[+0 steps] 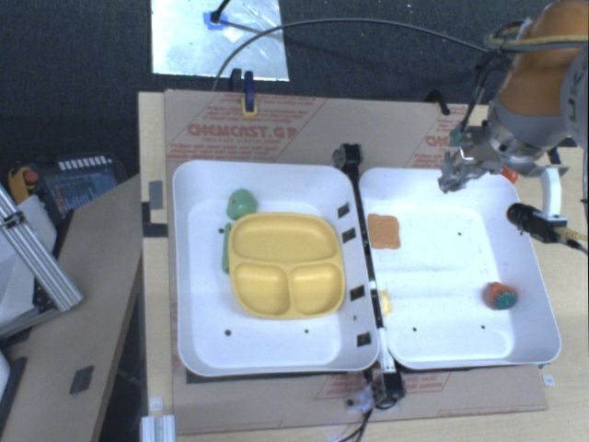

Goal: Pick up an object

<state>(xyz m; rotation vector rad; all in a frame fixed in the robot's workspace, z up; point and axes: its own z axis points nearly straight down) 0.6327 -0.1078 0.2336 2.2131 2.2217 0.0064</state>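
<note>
My gripper (453, 181) hangs over the far edge of the right bin (460, 339), near its back right part, with nothing seen between its tips. In that bin an orange flat piece (384, 231) lies near the left wall. A small red and teal object (501, 295) rests by the right wall. A little yellow item (383, 302) sits against the divider. The left bin (198, 339) holds a yellow divided tray (283, 263), with a green object (241, 203) partly under its far left corner.
A black clamp (350, 157) stands at the back where the two bins meet. A black fitting (534, 221) juts over the right bin's right rim. Cables (368, 28) run across the dark area behind the bench.
</note>
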